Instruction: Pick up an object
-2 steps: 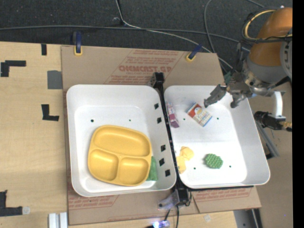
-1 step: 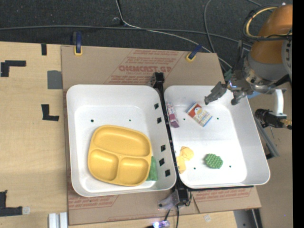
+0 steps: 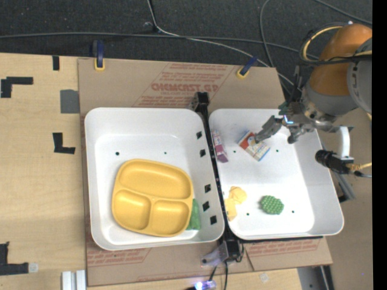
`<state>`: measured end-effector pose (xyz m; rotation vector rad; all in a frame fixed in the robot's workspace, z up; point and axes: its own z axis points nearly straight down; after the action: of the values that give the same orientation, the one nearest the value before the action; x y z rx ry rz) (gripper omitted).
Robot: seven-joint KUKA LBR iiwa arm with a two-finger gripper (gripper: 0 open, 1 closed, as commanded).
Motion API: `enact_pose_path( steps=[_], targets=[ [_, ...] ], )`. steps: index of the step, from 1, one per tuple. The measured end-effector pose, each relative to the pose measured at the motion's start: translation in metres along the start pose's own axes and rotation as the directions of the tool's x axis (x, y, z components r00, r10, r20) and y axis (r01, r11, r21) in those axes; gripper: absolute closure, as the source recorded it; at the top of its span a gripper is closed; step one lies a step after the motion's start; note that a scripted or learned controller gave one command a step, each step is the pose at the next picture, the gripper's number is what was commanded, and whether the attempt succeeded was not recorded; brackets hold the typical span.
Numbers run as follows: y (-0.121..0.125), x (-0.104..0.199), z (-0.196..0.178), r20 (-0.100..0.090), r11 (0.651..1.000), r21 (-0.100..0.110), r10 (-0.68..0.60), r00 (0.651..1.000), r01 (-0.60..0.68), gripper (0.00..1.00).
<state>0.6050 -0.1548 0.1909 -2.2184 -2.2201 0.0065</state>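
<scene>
camera view | your gripper [image 3: 273, 132] hung spread over the right bin [image 3: 302, 180], one finger touching the small packet [image 3: 254, 145] near its far wall, pinching nothing | packet looked light, stiff, maybe slick; you'd best pinch its short sides

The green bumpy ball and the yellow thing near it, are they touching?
Apart. The camera view shows bare white bin floor between the green bumpy ball and the yellow thing, both lying in the right bin.
</scene>
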Motion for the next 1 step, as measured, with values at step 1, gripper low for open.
enact_pose_path(
  steps=[1],
  targets=[
    [-0.0027,0.0043,0.0445,0.0,1.0,0.001,-0.001,1.0,0.001,0.0]
  ],
)
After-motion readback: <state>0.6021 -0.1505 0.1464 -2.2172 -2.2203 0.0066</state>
